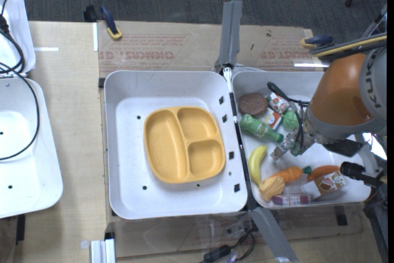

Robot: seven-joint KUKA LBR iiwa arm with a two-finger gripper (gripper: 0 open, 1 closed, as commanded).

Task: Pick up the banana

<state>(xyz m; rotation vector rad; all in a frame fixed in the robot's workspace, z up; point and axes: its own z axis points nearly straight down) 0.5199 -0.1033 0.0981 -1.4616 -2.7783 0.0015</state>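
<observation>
The banana point(256, 163) is small and yellow and lies near the left wall of the right bin point(308, 84), tilted slightly from upright in the view. My gripper point(282, 149) hangs low over the bin just to the banana's right, a short gap away, with nothing visibly held. The grey arm with its orange band point(341, 98) reaches in from the right and hides part of the bin's right side.
Around the banana lie a green bottle point(260, 128), a brown round patty point(252, 104), a corn cob point(273, 185), a carrot point(293, 173), a pink box point(293, 199) and an orange packet point(329, 182). The left bin point(123, 132) holds a yellow divided plate point(184, 143).
</observation>
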